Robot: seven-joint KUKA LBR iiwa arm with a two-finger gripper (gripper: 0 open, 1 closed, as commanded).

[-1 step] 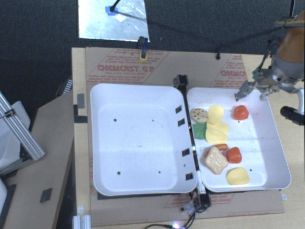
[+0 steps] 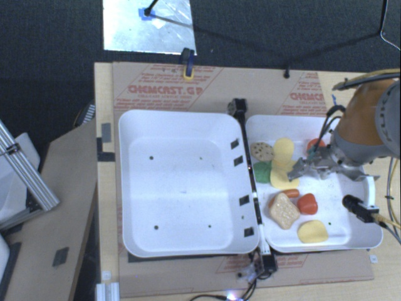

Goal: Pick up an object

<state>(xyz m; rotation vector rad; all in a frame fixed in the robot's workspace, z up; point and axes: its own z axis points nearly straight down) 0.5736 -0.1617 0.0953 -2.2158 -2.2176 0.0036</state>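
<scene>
- Since the single overhead view looks down at a slant, we read the scene across it: the left bin [image 2: 182,180] lies bare of objects, and the right bin [image 2: 351,231] holds all the toy food.
- We see the gripper [image 2: 296,171] reaching in from the right, low over the middle of the right bin, with the orange-banded arm [image 2: 369,124] behind it.
- Its tip sits just beside a yellow piece [image 2: 283,180] and a green piece [image 2: 262,171]; whether the fingers are apart or together we cannot tell, since they blur into the grey body.
- Nothing shows between the fingers, so we judge the pick not yet made.
- Far of the tip lie a speckled cookie [image 2: 262,150] and a pale yellow round [image 2: 284,147]; near of it lie a bread slice [image 2: 284,211], a red piece [image 2: 307,203] and a lemon-yellow piece [image 2: 312,231].
- To do this step well, we would settle on one item, probably the yellow piece at the tip, centre the fingers over it, and descend straight so the crowded neighbours are not nudged.
- We would close only once the piece sits squarely between the fingers, then lift slowly.
</scene>
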